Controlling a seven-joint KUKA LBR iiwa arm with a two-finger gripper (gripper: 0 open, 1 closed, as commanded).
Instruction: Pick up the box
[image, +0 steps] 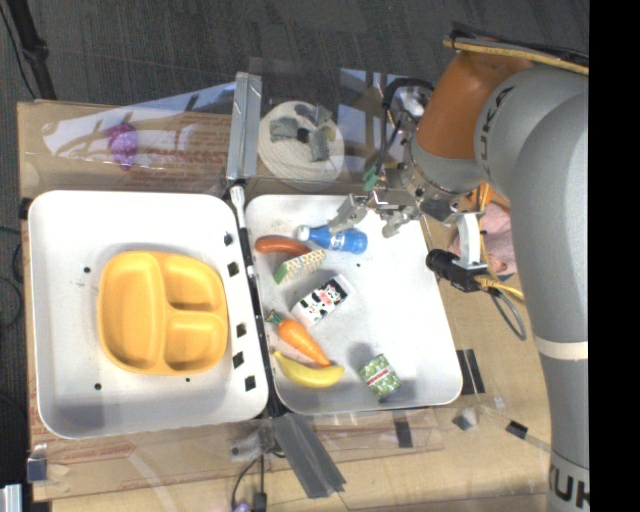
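- The gripper (372, 212) hovers at the upper edge of the right bin (425, 330), fingers spread apart with nothing between them
- The box (322, 301), cow-printed, lies mid-bin, lower left of the gripper; a good grasp likely means dropping straight over its short sides
- Crowding it: a speckled packet (299, 266) just above; a carrot (301, 342) and banana (309, 373) below; a blue bottle (334, 239) near the gripper
- A yellow tray (165, 311) sits in the left bin, well apart

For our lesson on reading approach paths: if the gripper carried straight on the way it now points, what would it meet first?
The gripper points down-left into the right bin. First in line appears to be the blue bottle just below it, though depth is hard to judge from above.
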